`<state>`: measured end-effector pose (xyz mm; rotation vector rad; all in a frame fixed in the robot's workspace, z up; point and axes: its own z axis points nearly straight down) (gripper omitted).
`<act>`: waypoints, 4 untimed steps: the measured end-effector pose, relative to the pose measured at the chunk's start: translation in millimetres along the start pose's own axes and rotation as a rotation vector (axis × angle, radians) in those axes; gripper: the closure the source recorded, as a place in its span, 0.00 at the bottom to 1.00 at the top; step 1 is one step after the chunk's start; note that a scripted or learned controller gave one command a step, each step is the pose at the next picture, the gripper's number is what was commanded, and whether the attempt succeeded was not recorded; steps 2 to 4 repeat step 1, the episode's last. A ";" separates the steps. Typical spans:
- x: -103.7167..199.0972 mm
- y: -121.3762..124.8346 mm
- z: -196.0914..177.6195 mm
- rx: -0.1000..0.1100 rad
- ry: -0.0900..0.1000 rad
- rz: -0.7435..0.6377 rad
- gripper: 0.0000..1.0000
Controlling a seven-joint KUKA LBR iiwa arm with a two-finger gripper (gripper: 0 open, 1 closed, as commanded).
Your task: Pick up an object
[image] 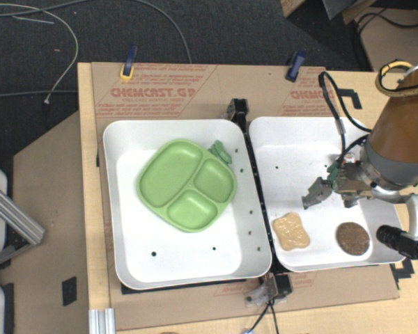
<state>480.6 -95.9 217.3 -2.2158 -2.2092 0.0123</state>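
Gripper: the gripper (pixel 319 195) hangs over the right bin (pixel 292 141), reaching in from the right, with nothing between its fingers.
Fingers: dark tips at the left end of the wrist; whether they're spread or closed, I cannot tell from this angle.
Nearest target: the tan cracker (pixel 290 231) lies flat on the right bin's floor by the front edge, just toward the front and a touch left of the fingertips, near but not touching.
Second option: the brown cookie (pixel 352 237), also flat, sits in the same bin's front right corner, tucked under the wrist side.
Long axis: the cracker runs roughly front to back, slightly slanted.
Left bin: the green divided plate (pixel 187 184) sits well apart in the left bin (pixel 125 207).
Judgement: the cracker looks the shorter reach, a small shift forward, then down.
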 end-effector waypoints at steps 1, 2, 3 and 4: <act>0.1 2.6 -5.4 -0.012 -0.002 -0.003 0.00; 0.1 2.6 -5.4 -0.012 -0.002 -0.003 0.00; 0.1 2.6 -5.4 -0.012 -0.002 -0.003 0.00; 0.1 2.6 -5.4 -0.012 -0.002 -0.003 0.00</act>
